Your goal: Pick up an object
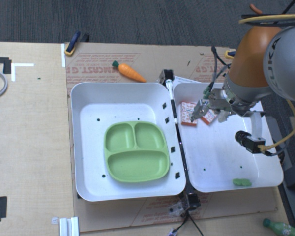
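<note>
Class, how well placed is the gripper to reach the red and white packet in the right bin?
Probably yes: the gripper hovers right beside the red and white packet in the right bin, and nothing lies over the packet.

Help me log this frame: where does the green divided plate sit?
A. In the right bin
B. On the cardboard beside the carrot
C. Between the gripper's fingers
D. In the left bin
D: the green divided plate lies flat on the floor of the left bin, apart from the gripper over the right bin.

Arm (265, 58) bent low — tool (202, 109) leftward
</note>
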Robot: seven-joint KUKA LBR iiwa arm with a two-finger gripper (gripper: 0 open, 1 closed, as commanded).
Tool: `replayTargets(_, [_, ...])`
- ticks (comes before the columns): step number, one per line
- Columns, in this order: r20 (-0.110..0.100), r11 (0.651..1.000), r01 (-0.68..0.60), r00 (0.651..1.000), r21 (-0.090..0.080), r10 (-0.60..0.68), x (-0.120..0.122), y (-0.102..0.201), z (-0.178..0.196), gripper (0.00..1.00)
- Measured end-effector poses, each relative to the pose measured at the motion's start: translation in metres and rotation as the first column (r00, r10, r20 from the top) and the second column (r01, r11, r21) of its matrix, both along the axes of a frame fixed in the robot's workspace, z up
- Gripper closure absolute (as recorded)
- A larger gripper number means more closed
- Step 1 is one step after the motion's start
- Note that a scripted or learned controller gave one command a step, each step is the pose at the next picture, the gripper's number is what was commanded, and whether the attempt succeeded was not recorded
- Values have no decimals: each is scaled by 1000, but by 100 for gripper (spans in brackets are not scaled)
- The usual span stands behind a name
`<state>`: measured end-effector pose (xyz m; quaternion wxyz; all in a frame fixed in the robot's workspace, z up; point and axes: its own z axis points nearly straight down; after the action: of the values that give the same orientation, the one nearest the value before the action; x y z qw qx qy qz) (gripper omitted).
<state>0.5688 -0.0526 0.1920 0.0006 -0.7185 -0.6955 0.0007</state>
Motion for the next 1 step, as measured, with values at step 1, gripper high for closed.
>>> replayTargets(1, [2,999,-53,999,-1,53,40,-53,-59,0])
